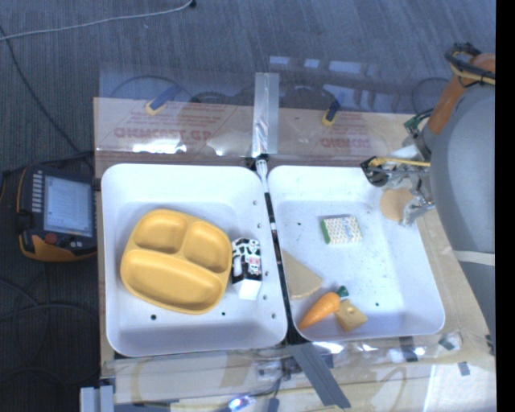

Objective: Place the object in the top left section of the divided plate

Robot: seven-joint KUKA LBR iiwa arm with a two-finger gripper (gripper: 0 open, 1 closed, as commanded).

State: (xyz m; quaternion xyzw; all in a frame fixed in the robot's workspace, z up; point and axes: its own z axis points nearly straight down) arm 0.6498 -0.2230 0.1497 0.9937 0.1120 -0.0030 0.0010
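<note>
Grey arm (479, 177) bulking along the right edge, orange band (449, 98) toward the top; gripper (412, 208) pointing leftward from it

My bench (185, 133) on dark grey carpet (48, 96), seen from above.
The bench I work at has a brown top under a clear sheet (306, 121) streaked with glare. A thin pale cable (80, 24) crosses the carpet behind it; an orange-and-black handheld screen (56, 213) lies at its left.
</note>
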